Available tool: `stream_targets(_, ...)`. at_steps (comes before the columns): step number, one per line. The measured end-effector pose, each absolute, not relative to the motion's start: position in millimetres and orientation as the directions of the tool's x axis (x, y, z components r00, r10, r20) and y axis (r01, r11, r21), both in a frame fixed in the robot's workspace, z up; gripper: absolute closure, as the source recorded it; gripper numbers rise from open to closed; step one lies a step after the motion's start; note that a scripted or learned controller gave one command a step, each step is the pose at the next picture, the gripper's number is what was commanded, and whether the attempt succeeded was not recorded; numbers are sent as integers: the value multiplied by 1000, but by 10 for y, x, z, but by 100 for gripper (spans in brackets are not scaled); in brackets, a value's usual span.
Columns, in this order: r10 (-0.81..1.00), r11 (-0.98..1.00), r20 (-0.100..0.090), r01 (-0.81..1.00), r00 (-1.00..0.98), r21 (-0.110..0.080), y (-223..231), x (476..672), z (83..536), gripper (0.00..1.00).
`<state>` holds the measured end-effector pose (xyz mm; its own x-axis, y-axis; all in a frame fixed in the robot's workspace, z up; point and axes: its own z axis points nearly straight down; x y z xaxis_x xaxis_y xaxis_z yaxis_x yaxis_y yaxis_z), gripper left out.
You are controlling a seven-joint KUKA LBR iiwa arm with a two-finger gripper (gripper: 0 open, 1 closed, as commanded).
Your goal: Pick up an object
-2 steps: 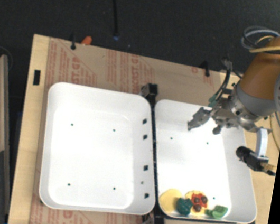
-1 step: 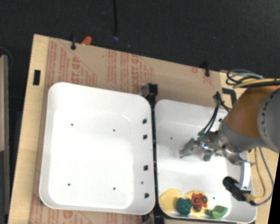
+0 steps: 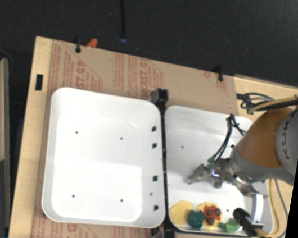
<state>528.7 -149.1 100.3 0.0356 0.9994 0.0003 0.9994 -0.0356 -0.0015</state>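
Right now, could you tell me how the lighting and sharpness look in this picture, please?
In the camera view, the left bin is bright, nearly washed out, with faint shadow along its rim; the floor above the bench is almost black; the gripper looks soft and blurred over the right bin; the small objects at that bin's near edge are coarse but distinct in colour.

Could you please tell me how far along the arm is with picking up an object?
Nothing looks picked up yet. The claw hangs over the right white bin, above bare floor. The small objects, a pale yellow disc, a teal lump and a red-orange piece, lie along its near edge. Reaching, grasping and lifting one remain.
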Motion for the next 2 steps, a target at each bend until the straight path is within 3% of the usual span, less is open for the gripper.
stream_targets(1,1000,-4,0,1000,4,0,-1784,4906,1007,0)
stream_targets(2,1000,3,0,1000,-3,2,-1272,4900,1231,0)
